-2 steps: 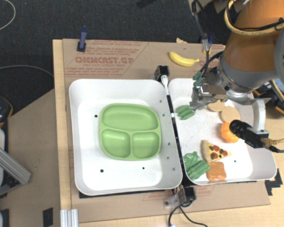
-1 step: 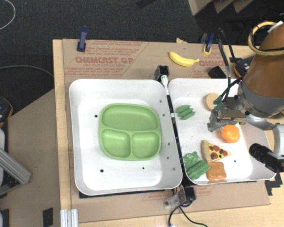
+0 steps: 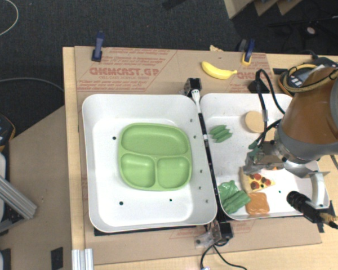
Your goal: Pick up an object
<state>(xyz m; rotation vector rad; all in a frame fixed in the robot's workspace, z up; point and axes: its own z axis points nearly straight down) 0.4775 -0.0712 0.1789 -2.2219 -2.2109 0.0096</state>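
**Camera view: lowering onto the pizza toy in the crowded right bin**

We see the grey arm with its orange band reaching over the shallow white right bin (image 3: pixel 281 103), its two-finger gripper (image 3: pixel 258 163) low over the small toy pizza slice with red dots (image 3: pixel 259 180). We cannot tell how the gripper is set; its tips are lost in shadow against the wrist.

Several candidates lie close together: the pizza slice just under the gripper, an orange breaded-looking toy piece (image 3: pixel 258 204) beside it, a bunch of green toy beans (image 3: pixel 232 196) to the left, a second green pod piece (image 3: pixel 220 133) and a round tan biscuit-like disc (image 3: pixel 253 121) further up. The green three-compartment plastic plate (image 3: pixel 155 156) sits in the shallow white left bin (image 3: pixel 101 151); a yellow toy banana (image 3: pixel 218 71) lies outside on the cardboard.

We judge the pizza slice the nearest target. It is flat, so we should descend fully to the bin floor and straddle its narrow width, keeping clear of the orange piece.
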